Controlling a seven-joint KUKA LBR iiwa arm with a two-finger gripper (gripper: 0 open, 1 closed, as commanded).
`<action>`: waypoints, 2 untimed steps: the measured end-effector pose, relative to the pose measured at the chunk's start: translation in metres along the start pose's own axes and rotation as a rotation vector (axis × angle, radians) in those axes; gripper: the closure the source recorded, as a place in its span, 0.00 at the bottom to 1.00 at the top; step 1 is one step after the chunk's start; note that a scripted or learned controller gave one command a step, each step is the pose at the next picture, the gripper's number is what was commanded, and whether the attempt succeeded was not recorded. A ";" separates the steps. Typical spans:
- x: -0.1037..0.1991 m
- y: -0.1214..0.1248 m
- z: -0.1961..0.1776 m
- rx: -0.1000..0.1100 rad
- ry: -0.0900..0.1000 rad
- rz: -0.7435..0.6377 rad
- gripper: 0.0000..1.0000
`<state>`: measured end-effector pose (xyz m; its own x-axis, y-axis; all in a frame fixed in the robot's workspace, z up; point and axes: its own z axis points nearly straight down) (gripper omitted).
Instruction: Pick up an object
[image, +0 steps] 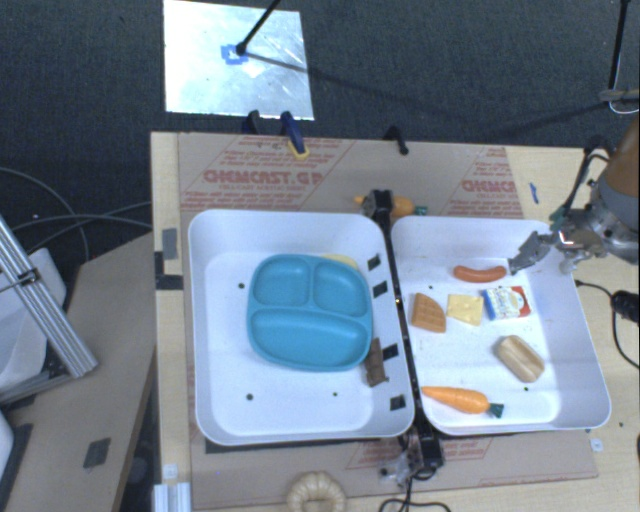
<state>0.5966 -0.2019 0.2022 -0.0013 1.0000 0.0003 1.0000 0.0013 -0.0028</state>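
The tool (548, 243) hangs over the right bin (575, 300) near its far right corner, above the rim, and whether it is spread or pressed together I cannot tell. White floor lies bare along the bin's far edge and right wall. Just beside the tool, toward the bin's far edge, lies the sausage (480, 272), a small reddish-orange link, free of its neighbours.
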 end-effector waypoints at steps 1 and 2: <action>0.002 -0.005 0.062 0.001 0.001 0.000 0.00; 0.002 -0.001 0.106 -0.010 -0.002 0.001 0.00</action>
<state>0.5952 -0.2001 0.0960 -0.0003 1.0000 -0.0012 1.0000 0.0003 0.0075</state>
